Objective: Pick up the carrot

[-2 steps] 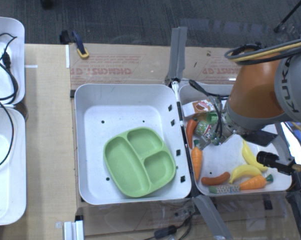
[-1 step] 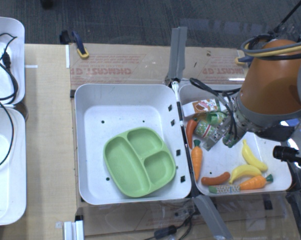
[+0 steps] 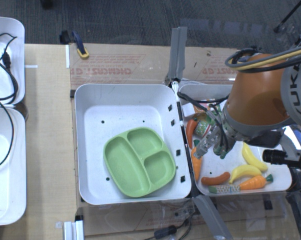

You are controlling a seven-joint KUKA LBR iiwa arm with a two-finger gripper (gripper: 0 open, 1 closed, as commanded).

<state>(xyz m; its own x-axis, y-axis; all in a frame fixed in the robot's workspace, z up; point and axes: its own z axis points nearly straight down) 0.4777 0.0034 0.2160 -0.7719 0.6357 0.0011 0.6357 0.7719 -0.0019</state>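
An orange carrot (image 3: pixel 253 183) with a green top lies at the front right of the right bin (image 3: pixel 283 184). A second long orange carrot-like piece (image 3: pixel 196 165) lies along that bin's left wall. My gripper (image 3: pixel 213 148) hangs over the left half of the right bin, just above and to the right of the long piece's upper end. It is open, and I see nothing between its fingers. The arm's orange band (image 3: pixel 255 94) hides the back of the bin.
In the right bin lie two yellow bananas (image 3: pixel 244 171), a brown sausage (image 3: pixel 216 178) and a red-orange piece with green (image 3: pixel 191 128) under the wrist. The left bin (image 3: pixel 90 109) holds a green divided plate (image 3: pixel 139 161). A grey post (image 3: pixel 178 54) stands behind the bins.
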